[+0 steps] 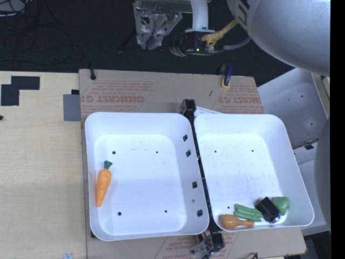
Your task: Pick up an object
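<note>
carrot (103, 184) in left bin (135, 124), pincer (153, 32) raised

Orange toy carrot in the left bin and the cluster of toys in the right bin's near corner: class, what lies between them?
In the camera view, between the orange toy carrot and the cluster: bare white floor and the bins' black-clipped adjoining rims.

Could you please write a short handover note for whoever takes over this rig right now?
End effector: parked high above the back of the bench, clear of both bins, nothing visible between its fingers; open or shut cannot be told from this view.

Left bin: one toy carrot lying near the left wall.

Right bin: a cluster in the front right corner, with a green pod-like piece, a black object, a light green piece and an orange-tan piece, all close together.

Done: no pick yet.
Left: descend, grasp one object and lift. The carrot looks the easiest, since it lies alone.
</note>
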`<control>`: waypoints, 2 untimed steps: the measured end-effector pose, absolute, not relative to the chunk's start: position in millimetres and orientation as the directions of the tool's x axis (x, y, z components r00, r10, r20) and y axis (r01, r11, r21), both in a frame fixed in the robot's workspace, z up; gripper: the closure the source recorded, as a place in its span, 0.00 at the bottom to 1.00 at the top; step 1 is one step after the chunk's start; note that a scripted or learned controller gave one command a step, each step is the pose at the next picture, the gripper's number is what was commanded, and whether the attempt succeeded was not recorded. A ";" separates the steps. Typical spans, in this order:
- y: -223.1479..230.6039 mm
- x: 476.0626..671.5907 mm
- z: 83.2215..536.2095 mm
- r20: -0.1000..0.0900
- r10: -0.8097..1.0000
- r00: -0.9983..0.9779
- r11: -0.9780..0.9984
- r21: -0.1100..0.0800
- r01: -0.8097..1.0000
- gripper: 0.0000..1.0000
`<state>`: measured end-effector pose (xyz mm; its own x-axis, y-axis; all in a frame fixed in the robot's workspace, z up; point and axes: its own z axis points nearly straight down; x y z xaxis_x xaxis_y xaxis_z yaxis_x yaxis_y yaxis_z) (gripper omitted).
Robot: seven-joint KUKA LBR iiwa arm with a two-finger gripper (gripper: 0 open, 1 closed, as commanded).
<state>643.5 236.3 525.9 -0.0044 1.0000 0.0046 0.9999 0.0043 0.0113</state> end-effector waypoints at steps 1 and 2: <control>181.8 643.6 437.3 -0.006 1.000 0.005 -0.005 -0.013 1.000 1.00; 245.7 643.3 543.6 0.003 1.000 -0.007 0.007 0.006 1.000 1.00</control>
<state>643.3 245.7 543.6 -0.0066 1.0000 0.0030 1.0000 0.0066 0.0057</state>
